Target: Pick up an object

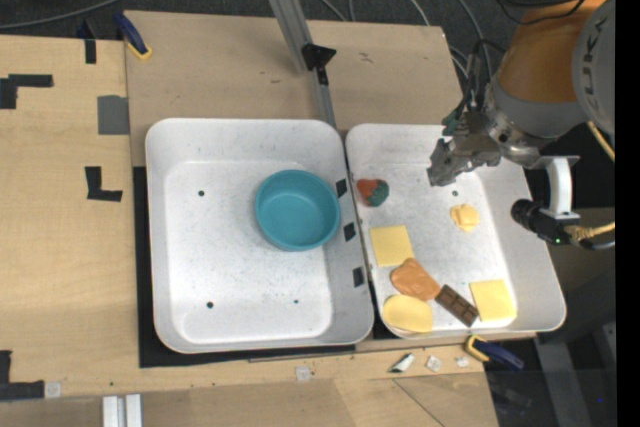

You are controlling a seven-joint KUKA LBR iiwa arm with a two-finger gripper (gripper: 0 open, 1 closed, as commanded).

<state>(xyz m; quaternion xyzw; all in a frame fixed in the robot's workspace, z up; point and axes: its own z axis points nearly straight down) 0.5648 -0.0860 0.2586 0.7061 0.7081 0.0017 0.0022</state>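
Gripper (446, 171) hovers over right bin (530, 315), near its far edge. Finger state: cannot tell. Blue bowl (296, 209) sits mid left bin (200, 265).

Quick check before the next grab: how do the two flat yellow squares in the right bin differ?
The yellow square nearer the bin divider lies toward the middle of the right bin, with open floor around most of it. The yellow square by the front corner sits beside the brown bar, close to the rim. The first one also lies closer to the gripper. Both are pale yellow, flat and roughly square.
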